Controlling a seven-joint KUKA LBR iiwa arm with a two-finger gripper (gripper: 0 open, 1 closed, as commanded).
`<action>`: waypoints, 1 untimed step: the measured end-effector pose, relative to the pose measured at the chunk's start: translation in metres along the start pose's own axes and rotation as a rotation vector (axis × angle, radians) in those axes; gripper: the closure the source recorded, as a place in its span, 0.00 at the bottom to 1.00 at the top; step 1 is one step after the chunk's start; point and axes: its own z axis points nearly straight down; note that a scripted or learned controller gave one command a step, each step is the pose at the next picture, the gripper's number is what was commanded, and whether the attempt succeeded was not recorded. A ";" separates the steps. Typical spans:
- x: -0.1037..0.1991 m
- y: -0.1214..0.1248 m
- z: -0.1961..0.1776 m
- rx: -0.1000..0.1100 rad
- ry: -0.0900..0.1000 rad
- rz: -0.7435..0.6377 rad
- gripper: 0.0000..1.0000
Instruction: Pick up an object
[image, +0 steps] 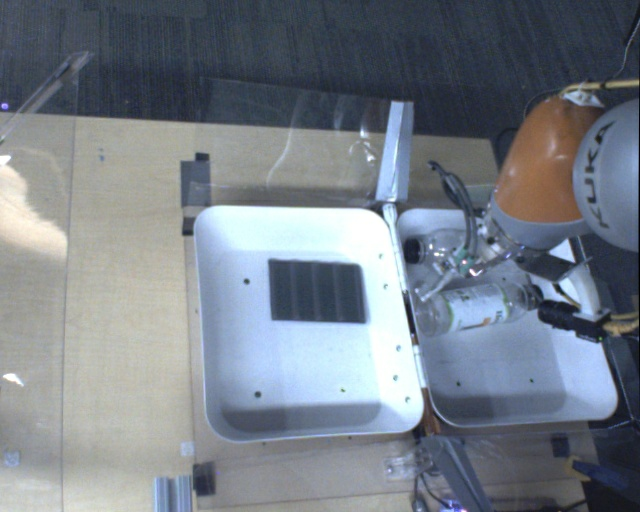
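A clear plastic bottle (470, 307) with a pale label lies on its side in the right bin (520, 385), near that bin's left wall. My gripper (462, 262) hangs just above the bottle's upper edge, under the orange band of the arm (540, 170). Cables and the wrist cover the fingers. Another clear, glassy object (432, 248) sits at the back left corner of the right bin, beside the gripper.
The left bin (230, 330) holds a dark ribbed rectangular pad (317, 291) at its middle. A clear plastic panel and a metal post (393, 150) stand behind the bins. A black connector (572, 318) sticks out at the bottle's right end.
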 end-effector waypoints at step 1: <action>-0.047 -0.012 0.096 -0.006 -0.004 0.006 0.00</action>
